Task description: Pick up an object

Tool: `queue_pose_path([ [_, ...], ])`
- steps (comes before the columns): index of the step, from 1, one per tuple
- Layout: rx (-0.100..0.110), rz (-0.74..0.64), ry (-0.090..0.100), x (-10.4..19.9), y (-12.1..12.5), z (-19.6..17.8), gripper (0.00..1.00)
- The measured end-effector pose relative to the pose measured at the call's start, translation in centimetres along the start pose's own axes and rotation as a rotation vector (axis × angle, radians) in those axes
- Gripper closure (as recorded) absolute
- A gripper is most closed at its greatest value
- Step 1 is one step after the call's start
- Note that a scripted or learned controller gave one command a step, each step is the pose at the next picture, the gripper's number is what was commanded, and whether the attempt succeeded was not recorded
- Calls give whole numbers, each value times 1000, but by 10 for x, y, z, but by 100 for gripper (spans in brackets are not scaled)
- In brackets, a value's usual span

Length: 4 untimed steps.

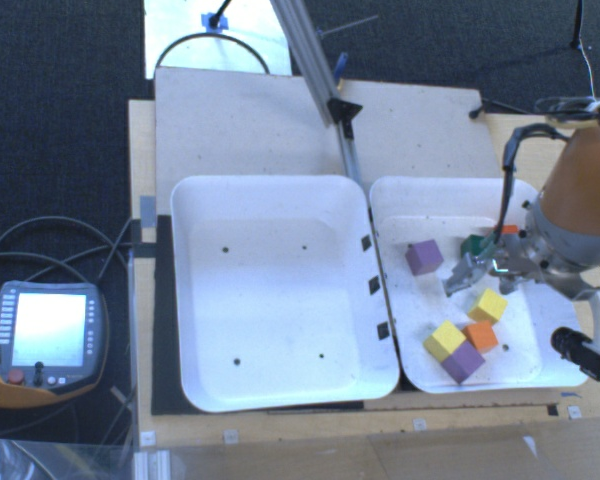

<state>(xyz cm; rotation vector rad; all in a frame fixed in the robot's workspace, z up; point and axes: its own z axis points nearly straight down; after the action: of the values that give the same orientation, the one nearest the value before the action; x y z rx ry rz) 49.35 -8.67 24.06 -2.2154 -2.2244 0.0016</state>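
The right bin [400, 203] holds several small blocks. A purple block [424, 257] lies near its left side. A yellow block [488, 306], an orange block [482, 336], a second yellow block [444, 340] and a second purple block [463, 361] cluster toward the front. My gripper [466, 273] hangs low over the middle of this bin, just right of the first purple block and above the yellow one. A green object [474, 244] shows right behind the gripper, partly hidden by it.
The left bin [195, 203] lies beside the right one, with a dividing rim [375, 268] between them. A slanted metal pole [310, 48] crosses the back board. A teach pendant [42, 343] sits off the bench at far left.
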Motion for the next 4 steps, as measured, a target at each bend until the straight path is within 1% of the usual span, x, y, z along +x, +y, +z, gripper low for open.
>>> queue_pose_path([
  [1, -5, 1, -1, 0, 1, -2, 0],
  [2, 1, 3, 0, -7, -5, 44, 0],
  [3, 1, 1, 0, -6, 5, 93, 0],
  [4, 1, 2, 0, -6, 4, 145, 0],
])
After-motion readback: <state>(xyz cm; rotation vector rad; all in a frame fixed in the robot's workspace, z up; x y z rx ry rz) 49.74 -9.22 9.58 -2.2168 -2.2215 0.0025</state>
